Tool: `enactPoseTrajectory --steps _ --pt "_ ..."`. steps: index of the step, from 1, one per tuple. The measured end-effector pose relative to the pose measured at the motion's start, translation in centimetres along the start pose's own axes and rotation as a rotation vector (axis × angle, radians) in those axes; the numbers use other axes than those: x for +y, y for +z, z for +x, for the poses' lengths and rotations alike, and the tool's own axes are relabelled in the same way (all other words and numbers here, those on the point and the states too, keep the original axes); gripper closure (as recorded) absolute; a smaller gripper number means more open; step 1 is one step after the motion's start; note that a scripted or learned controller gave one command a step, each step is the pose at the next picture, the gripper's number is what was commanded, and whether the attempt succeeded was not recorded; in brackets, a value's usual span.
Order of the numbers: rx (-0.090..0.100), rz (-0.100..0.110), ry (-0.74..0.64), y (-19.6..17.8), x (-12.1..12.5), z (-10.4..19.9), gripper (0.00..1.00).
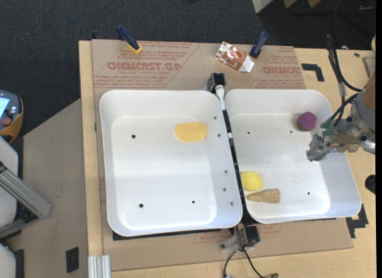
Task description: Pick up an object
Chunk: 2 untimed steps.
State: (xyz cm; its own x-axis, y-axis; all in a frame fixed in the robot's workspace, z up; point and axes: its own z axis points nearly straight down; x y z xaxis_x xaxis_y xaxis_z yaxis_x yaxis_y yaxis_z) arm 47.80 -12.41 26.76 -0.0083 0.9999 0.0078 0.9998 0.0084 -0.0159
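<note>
Red print reading "CHEMCAST G.P" ran across the brown board (149, 62) under the bins, far to the left of the gripper (316, 150) and beyond it toward the bench's back edge. A second patch of the same red lettering (280, 68) sat on that board nearer the gripper, above the right-hand bin, too broken to read fully. The small red-and-white packet (234, 56) carried print too small to make out.

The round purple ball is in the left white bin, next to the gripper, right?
Not quite. The camera view shows the round purple ball in the right white bin, near the gripper. The left white bin holds a soft yellow lump.
</note>
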Motion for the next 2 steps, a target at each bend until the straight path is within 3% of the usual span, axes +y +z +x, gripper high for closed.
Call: enactPoseTrajectory --steps 1,2 --pt "-0.01 -0.034 0.003 -13.7 0.1 2.7 1.0" --pt "-0.01 -0.031 0.005 -23.2 0.0 4.2 1.0"
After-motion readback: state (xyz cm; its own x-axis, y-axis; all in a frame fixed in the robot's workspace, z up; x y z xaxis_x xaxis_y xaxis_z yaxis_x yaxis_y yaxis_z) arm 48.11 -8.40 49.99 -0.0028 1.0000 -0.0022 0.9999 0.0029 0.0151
